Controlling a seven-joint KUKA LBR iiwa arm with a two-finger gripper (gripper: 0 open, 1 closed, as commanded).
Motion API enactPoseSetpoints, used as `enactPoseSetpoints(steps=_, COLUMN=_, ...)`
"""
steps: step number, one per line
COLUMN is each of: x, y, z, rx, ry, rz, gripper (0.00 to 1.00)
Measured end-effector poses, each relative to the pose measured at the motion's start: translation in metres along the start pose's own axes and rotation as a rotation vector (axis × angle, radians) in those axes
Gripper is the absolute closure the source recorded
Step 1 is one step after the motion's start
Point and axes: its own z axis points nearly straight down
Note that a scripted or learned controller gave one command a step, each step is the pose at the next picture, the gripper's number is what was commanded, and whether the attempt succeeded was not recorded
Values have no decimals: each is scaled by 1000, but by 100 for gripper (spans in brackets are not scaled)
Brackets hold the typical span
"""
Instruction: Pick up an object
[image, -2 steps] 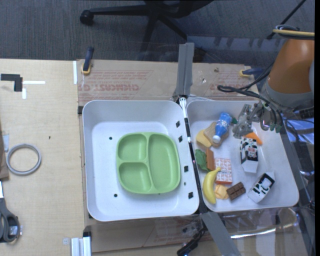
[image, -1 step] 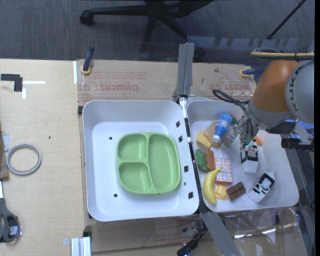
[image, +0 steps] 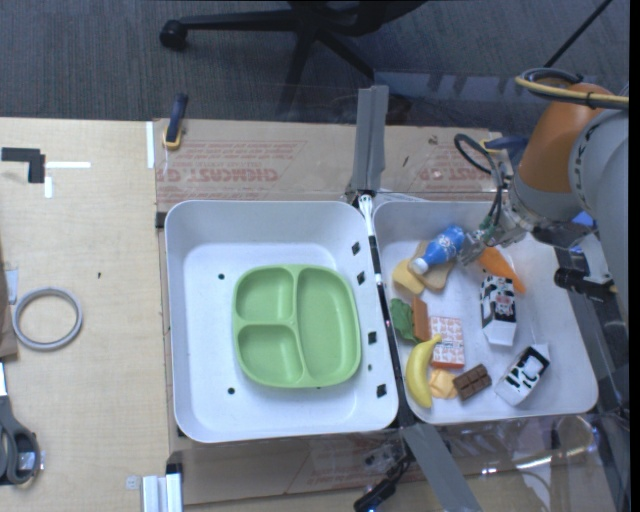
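A: Nearest the lens, bottom of the right bin (image: 570, 405): chocolate bar (image: 472, 381), yellow cheese block (image: 443, 384), banana (image: 421, 369), black-and-white carton (image: 524, 373) lying tilted by the lower right corner.

B: claw position?

A: gripper (image: 487, 240) sits low over the upper part of the right bin, at the end of the grey arm (image: 585, 165) with its orange band; whether it is spread or closed, cannot tell from this angle.

B: target relative to it?

A: blue bottle (image: 440, 249) lies on its side just left of the claw tip, white cap pointing down-left; looks touching or nearly so, can't confirm; not visibly gripped.

B: clutter around it?

A: tight; bottle rests over a tan bread slice (image: 434, 276) with a yellow wedge (image: 407, 279) beside it; orange carrot piece (image: 500, 264) just below the claw; milk carton (image: 498, 308) below that; red-and-white box (image: 447, 341) and green leafy piece (image: 402, 318) near the divider.

B: left side?

A: left bin (image: 190, 330) holds a green divided plate (image: 298, 326), centred, well apart from the claw; grey tape roll (image: 45, 318) on the wooden bench at far left.
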Motion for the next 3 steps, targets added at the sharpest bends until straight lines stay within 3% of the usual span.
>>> enactPoseSetpoints(steps=1, x=-37, y=-5, z=0, rx=0, ry=0, rz=408, gripper=0)
enactPoseSetpoints(steps=2, x=-17, y=-5, z=0, rx=2, ry=1, rz=799, gripper=0)
enactPoseSetpoints(steps=3, x=-2, y=8, z=0, rx=3, ry=1, rz=1346, gripper=0)
